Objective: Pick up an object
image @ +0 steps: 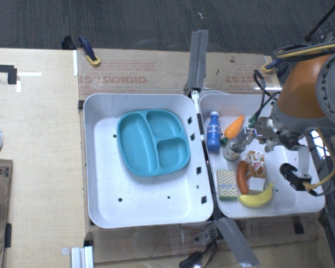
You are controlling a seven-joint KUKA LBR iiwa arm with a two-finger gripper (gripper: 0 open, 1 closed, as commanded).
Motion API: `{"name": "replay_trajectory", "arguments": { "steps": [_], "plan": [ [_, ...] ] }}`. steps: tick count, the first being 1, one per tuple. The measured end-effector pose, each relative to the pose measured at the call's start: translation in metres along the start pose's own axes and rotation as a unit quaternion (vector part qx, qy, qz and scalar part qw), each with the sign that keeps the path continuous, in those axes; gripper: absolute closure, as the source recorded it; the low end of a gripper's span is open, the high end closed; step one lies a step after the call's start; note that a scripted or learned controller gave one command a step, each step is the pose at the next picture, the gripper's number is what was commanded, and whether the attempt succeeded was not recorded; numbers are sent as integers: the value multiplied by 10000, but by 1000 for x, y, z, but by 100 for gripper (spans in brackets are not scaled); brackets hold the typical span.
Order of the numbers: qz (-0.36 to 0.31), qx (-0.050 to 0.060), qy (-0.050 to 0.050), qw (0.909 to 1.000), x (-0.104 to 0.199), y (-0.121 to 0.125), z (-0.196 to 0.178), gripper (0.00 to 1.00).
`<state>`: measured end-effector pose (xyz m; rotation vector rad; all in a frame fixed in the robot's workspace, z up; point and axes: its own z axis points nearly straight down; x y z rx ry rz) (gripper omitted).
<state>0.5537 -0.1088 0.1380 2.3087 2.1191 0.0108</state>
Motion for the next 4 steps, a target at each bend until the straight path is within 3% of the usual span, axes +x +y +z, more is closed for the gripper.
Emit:
{"name": "replay_trajectory", "arguments": {
  "steps": [1, 2, 3, 4],
  "plan": [
    [0, 0, 0, 10000, 0, 0, 0, 0],
    [1, 54, -3, 10000, -43, -15, 36, 0],
    [-56, 70, 2, 10000, -11, -46, 47, 0],
    [-34, 76, 3, 10000, -12, -46, 38, 100]
  ]
}}
